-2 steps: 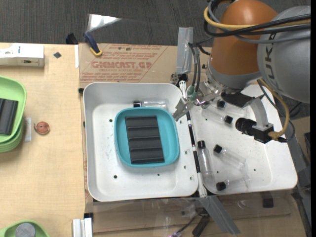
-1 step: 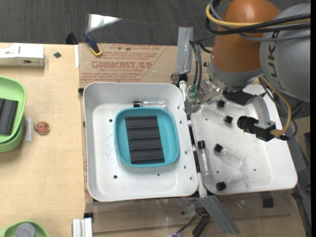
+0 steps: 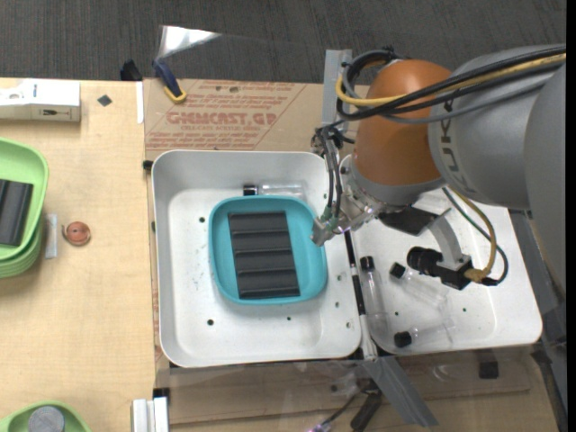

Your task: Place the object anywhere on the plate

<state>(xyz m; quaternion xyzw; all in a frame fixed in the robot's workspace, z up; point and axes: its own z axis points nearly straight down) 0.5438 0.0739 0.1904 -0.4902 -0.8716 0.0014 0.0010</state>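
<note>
The arm [image 3: 423,142] leans over the plate's [image 3: 268,246] right rim.

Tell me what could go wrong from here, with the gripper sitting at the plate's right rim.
1. The gripper sits right at the teal plate's right rim; lowering there could clip or tip the plate.
2. I cannot see any object in it, so the grasp may have failed.
3. A release this close to the edge could send an object off the plate into the left bin, or over the divider toward the right bin.

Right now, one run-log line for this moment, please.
arm: over bins' divide | gripper: at teal rectangular plate right rim | plate: left white bin | grasp: unclear
</note>
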